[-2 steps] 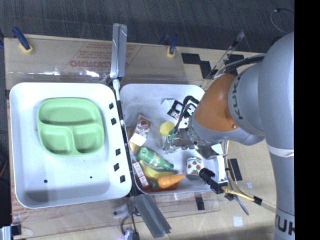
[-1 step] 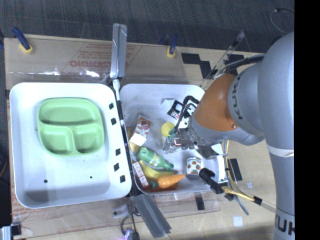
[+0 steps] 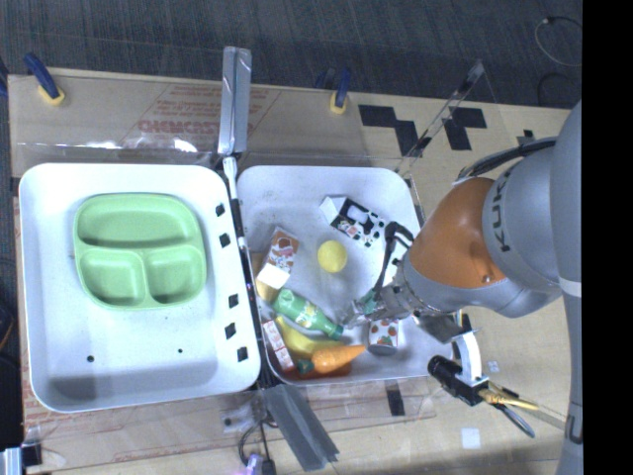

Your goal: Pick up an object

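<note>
You are down in the right bin, where the pickable things are crowded into its near-left part: a green bottle lying on its side, a banana and a carrot against the near wall, a small carton by the divider, a yellow ball on its own in the middle, and a black-and-white box toward the far side. The pincer sits low at the right end of that heap, just beside a small printed carton and near the bottle's cap end. To do this step well, I'd say settle on one target, not the seam between two; that small carton stands a little apart from the fruit and looks like the cleaner choice, while the bottle, wedged among its neighbours, could roll or drag them. Come straight down, centre over the piece, and lift slowly enough to see whether it comes with you. As for the pincer itself, the orange wrist band and grey arm cover much of it, so I cannot tell its opening, nor whether it is touching anything. The left bin with its green divided tray is well apart from all this.
</note>
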Available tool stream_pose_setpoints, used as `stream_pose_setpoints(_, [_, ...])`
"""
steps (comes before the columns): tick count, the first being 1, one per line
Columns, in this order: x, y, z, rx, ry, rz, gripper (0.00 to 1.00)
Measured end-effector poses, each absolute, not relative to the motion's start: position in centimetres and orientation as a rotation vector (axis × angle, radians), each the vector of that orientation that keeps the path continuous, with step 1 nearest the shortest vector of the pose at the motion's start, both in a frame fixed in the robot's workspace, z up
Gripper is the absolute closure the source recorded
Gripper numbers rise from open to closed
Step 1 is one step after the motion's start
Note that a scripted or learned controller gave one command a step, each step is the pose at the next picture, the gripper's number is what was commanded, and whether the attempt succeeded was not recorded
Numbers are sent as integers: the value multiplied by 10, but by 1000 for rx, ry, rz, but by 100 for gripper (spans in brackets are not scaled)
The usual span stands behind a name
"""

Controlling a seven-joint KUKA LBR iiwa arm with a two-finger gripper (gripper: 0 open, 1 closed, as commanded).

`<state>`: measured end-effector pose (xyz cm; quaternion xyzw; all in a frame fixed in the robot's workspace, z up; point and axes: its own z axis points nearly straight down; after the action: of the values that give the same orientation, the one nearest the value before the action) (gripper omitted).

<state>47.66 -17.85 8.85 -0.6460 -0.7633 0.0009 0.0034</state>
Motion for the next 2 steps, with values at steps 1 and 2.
stream_pose_setpoints(1, [477,-179,95,-2015,-2395,6,100])
stream_pose_setpoints(2, [477,-179,95,-2015,-2395,6,0])
